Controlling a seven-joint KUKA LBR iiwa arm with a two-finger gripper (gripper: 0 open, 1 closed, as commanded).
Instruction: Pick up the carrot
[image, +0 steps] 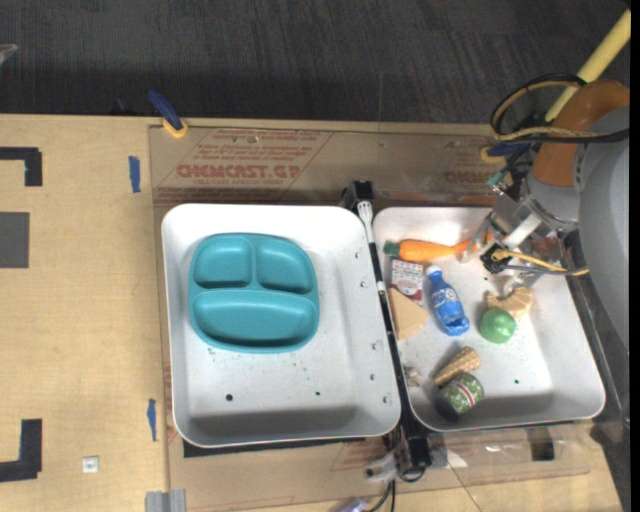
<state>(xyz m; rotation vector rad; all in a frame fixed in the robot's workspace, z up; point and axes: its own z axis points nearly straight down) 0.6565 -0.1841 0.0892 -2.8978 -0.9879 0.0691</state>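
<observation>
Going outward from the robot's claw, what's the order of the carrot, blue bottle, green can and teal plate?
1. carrot, beside the gripper, back of right bin
2. blue bottle, middle of right bin
3. green can, front of right bin
4. teal plate, in left bin

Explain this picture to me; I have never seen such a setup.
One camera looks down at a slant on a bench with two white bins. The grey arm entering from the right is a robot; its pincer is over the right bin, close to the narrow end of the carrot. I cannot tell whether it grips it. Also there: a blue bottle, a green ball, a green can. The left bin holds a teal divided plate.
</observation>
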